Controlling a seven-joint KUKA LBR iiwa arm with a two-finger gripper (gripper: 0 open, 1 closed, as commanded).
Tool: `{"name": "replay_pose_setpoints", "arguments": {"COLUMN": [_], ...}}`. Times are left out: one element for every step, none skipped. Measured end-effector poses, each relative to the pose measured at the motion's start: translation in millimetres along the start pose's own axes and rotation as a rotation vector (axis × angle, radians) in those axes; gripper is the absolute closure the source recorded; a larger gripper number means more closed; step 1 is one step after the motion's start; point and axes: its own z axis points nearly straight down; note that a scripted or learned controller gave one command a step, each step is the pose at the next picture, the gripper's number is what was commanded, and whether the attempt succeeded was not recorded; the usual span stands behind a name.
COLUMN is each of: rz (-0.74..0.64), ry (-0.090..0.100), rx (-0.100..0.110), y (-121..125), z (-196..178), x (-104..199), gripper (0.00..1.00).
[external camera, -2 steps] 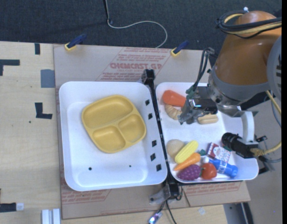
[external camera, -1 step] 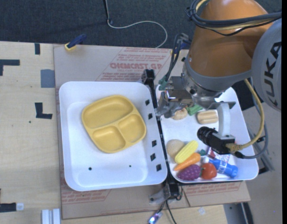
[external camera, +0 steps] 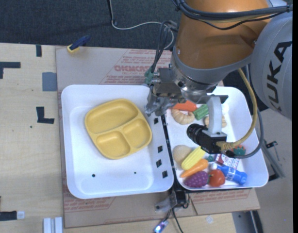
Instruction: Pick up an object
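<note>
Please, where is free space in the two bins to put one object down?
Left bin: bare floor all around the yellow tray, widest along the near edge. Right bin: crowded with toy food, and the arm hangs over its far part.

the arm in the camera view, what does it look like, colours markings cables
The arm is a bulky, rounded grey body bearing part of the black KUKA lettering, with a glossy orange band above the wrist. Black cables loop across the orange band, and a yellowish cable curves down its side. The pincer is dark grey metal.
</note>
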Motion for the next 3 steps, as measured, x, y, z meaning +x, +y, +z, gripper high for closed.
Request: {"name": "replay_pose_setpoints", "arguments": {"rz": [0.000,0.004,0.007], "ry": [-0.004,0.003,-0.004], "rx": [0.014,-0.011,0.008], "y": [-2,41,-2], "z": [119,-6,34], "x": [60,54,34], "gripper": [1.00,1.00,1.00]}}
